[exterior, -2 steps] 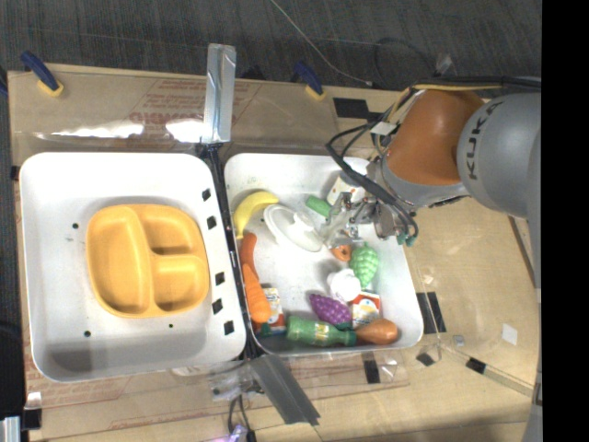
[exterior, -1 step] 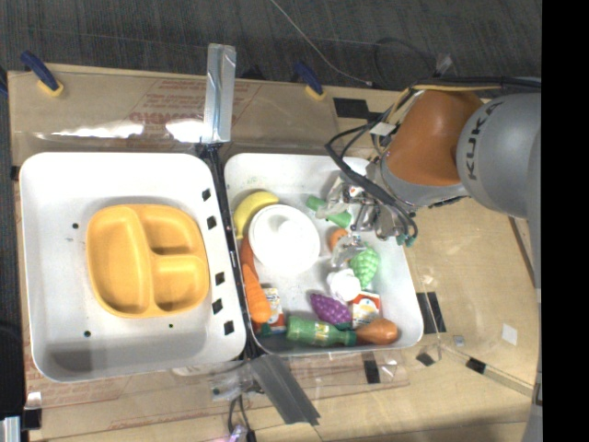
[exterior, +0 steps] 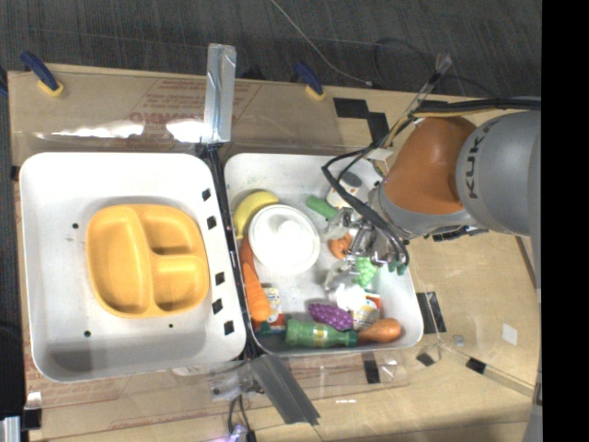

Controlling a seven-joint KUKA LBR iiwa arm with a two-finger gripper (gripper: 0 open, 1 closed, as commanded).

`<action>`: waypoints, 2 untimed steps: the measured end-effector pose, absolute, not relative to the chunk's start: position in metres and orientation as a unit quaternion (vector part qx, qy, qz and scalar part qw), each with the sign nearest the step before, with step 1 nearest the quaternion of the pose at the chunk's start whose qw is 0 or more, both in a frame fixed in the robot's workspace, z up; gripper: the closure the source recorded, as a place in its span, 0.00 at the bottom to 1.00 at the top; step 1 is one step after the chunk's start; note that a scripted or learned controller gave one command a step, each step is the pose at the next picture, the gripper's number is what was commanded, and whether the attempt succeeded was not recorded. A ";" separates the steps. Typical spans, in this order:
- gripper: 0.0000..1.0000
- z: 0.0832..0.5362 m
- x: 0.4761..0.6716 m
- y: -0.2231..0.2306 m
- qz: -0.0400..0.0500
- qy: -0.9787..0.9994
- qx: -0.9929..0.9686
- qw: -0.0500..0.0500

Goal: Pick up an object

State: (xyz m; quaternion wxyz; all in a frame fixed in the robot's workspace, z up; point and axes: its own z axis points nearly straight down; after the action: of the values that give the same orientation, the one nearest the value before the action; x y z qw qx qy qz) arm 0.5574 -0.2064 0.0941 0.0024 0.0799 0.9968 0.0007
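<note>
My gripper (exterior: 354,258) reaches down into the right bin (exterior: 304,168) from the right, under the orange wrist band. Its fingertips hang over a small green toy (exterior: 368,272) and a white piece (exterior: 351,296) near the bin's right side. A small orange item (exterior: 340,244) lies just left of the fingers. A white bowl (exterior: 283,238) sits in the bin's middle, with a yellow fruit (exterior: 251,207) behind it. Along the front lie a carrot (exterior: 254,290), a green bottle (exterior: 313,332), purple grapes (exterior: 330,316) and an orange sausage-shaped toy (exterior: 382,330).
The left bin (exterior: 55,339) holds a yellow divided tray (exterior: 147,258). A green piece (exterior: 321,207) lies near the right bin's back. Black cables (exterior: 354,178) loop from the wrist over the right bin's far corner. Blue clamps (exterior: 41,72) hold the cardboard backing.
</note>
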 end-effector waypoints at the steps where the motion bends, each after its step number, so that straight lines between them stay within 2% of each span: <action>1: 0.00 0.094 0.557 -0.207 0.001 0.997 0.080 0.002; 2: 0.00 0.094 0.557 -0.207 0.001 0.997 0.080 0.002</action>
State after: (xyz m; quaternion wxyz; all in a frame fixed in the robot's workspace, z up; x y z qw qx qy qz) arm 0.5573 -0.2066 0.0941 0.0024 0.0803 0.9968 0.0007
